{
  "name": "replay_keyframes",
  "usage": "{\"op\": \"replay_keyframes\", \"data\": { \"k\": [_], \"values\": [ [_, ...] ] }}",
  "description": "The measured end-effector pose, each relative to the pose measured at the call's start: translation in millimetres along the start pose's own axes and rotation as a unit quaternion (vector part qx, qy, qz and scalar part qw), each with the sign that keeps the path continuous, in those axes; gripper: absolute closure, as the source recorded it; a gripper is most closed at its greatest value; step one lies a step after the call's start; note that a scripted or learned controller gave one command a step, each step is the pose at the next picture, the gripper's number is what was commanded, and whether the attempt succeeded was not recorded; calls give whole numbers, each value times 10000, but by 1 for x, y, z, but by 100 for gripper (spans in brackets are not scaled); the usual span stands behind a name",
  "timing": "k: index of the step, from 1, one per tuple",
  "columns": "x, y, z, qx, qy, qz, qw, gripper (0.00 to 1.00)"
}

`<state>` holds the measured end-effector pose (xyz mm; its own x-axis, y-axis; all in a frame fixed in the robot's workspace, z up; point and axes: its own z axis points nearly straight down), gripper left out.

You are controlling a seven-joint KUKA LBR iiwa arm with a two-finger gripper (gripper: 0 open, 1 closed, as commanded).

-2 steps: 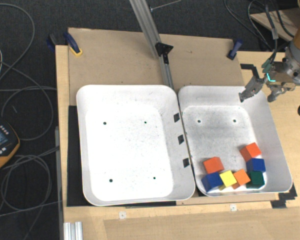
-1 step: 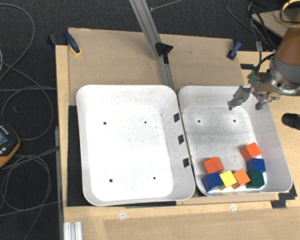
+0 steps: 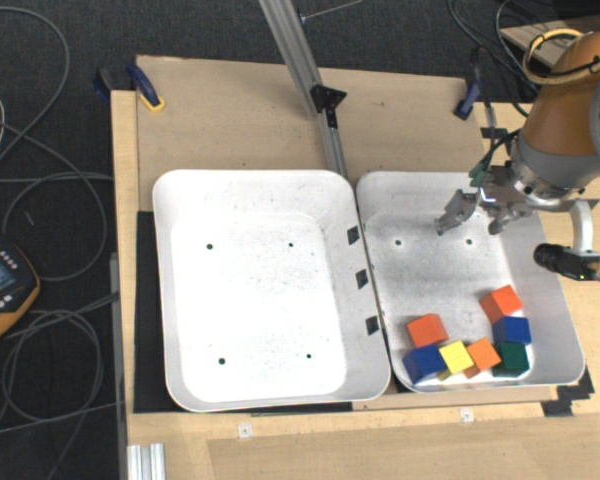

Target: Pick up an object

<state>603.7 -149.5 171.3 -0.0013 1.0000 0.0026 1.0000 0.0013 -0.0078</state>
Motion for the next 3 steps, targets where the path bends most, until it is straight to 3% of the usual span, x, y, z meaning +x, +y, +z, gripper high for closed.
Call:
{"op": "replay_keyframes", "data": {
  "k": [1,2,3],
  "values": [
    [1,4,43,-8,-3,3,10000,0],
    [1,6,29,-47,-7,2,10000,100],
    [-2,16,-28,-78,-22,0,10000,100]
  ]
}}
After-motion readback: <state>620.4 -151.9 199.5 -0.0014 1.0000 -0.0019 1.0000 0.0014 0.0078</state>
